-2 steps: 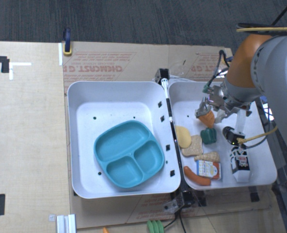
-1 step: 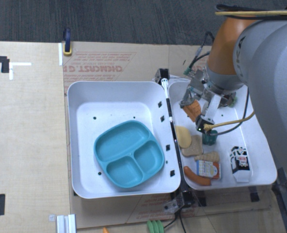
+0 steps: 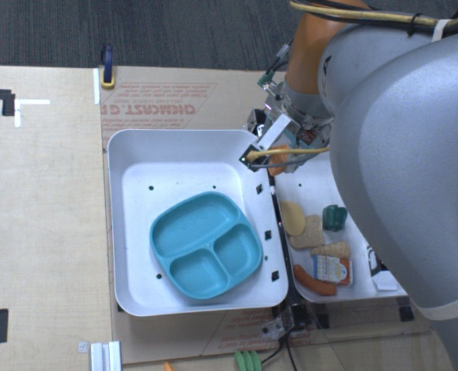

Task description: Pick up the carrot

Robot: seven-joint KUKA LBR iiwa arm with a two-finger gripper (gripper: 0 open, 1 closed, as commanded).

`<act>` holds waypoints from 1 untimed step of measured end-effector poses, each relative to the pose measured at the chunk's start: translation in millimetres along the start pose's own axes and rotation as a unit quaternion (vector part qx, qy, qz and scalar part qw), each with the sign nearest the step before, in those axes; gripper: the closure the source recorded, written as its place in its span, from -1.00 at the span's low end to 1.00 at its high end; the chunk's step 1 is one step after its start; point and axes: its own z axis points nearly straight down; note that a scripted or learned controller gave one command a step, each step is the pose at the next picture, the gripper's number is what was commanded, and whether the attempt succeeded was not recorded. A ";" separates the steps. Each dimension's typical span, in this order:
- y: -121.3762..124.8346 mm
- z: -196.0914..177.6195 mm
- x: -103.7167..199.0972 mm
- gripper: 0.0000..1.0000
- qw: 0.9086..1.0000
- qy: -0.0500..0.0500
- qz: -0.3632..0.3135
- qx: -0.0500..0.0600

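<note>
Carrot (image 3: 316,282) lies at the right bin's (image 3: 384,294) near edge; whether the gripper (image 3: 261,154) above grips anything, I cannot tell

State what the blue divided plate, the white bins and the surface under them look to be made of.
Blue divided plate: probably moulded plastic, going by its even colour, soft sheen and rounded compartment edges.
Left white bin and right white bin: likely thin plastic with a smooth semi-gloss finish, rounded corners and small holes in the floor.
Surface under them: looks like brown cardboard, matte, with red print.
</note>
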 end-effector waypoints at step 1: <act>1.3 -0.2 -45.8 1.00 0.993 0.000 0.114 0.002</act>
